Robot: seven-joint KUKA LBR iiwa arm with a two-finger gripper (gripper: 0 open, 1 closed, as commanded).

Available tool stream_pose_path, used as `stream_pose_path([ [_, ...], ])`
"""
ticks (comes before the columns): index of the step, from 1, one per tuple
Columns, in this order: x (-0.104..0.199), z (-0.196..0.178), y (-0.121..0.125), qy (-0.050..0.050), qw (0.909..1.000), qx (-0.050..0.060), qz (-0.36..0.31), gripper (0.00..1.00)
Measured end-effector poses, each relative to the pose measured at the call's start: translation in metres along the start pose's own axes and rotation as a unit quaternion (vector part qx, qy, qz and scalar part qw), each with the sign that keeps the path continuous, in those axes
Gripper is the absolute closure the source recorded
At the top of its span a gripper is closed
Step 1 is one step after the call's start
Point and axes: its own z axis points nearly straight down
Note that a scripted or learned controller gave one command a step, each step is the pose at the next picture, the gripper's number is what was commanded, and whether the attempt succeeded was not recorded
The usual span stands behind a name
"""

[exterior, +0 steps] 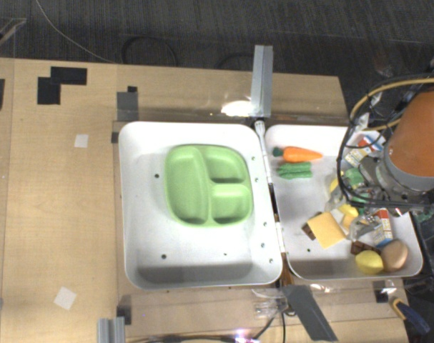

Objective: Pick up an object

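The right bin [295, 263] holds several toy foods. An orange carrot [301, 153] and a green pea pod [295, 170] lie near its far left corner. A yellow cheese wedge [325, 229] rests near the middle front, with a yellow lemon [369, 261] and a brown potato-like piece [395, 256] at the front right. The arm's orange band [420, 134] and grey wrist [410, 181] hang over the bin's right half. The gripper [359, 213] points down among small yellow and red pieces beside the cheese, largely hidden by cables and the wrist.
The left bin [141, 263] bears a green divided tray [206, 184]. A metal post [262, 81] stands behind the seam between the bins. Black cables [359, 113] loop around the wrist. Wooden bench lies to the left.
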Motion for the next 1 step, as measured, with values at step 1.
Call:
stream_pose_path([
  [1, -0.0027, -0.0112, -0.0007, -0.004, 1.0, 0.002, -0.001, 1.0],
])
